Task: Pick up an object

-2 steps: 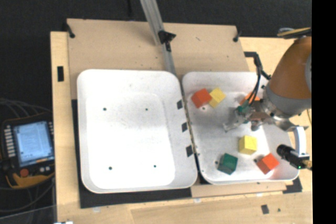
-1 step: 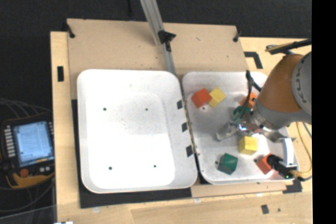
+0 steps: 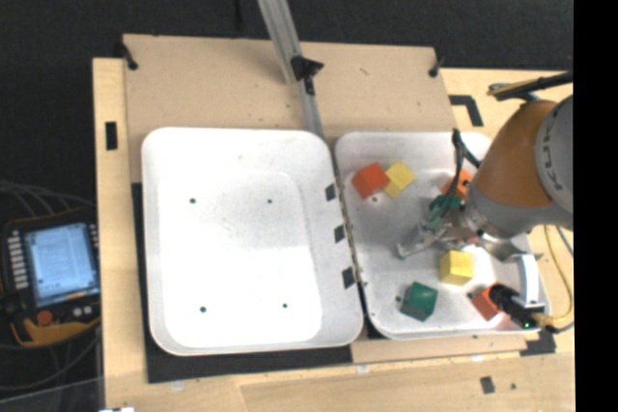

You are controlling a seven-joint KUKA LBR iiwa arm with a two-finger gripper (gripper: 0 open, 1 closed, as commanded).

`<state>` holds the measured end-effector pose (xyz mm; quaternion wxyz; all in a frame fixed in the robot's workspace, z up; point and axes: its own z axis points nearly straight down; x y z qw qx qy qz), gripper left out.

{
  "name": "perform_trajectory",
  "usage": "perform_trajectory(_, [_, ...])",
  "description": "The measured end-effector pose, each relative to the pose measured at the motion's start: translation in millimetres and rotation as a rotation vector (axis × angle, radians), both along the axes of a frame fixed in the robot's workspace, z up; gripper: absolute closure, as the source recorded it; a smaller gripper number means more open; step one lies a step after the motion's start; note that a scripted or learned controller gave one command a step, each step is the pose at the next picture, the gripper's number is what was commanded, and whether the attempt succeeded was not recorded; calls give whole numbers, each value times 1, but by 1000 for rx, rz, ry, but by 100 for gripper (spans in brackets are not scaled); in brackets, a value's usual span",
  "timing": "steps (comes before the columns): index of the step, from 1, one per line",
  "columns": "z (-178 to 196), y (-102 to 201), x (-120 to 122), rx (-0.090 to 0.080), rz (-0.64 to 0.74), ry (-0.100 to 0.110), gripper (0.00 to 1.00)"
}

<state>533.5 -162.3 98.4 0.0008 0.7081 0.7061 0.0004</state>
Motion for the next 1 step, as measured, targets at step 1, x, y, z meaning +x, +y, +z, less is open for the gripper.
perform_trajectory(1, [11,-1,1,1,-7,-4,100])
